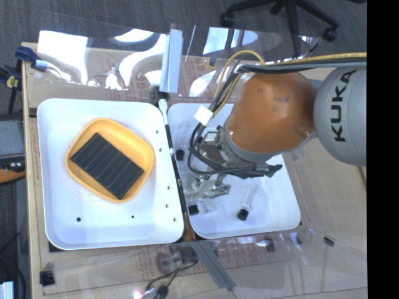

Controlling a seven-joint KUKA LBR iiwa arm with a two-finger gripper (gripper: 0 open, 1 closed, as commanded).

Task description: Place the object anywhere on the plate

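Orange-banded arm (274, 114) reaches low over the right bin (283, 213).
Its gripper (209, 185) hangs above that bin's left side; whether the claw is open or holding anything, I cannot tell. In the left bin (53, 223) sits a yellow plate (143, 148) bearing a dark ridged slab (107, 162).

A yellow plate (144, 147) bearing a dark ribbed slab (106, 164) lies in the left bin (50, 167).

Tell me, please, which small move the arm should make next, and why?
Probably a short descent and grasp in the right bin. The gripper hangs low over that bin's floor, while the yellow plate in the left bin carries only a dark ridged pad. Whether anything sits between the fingers is unclear.
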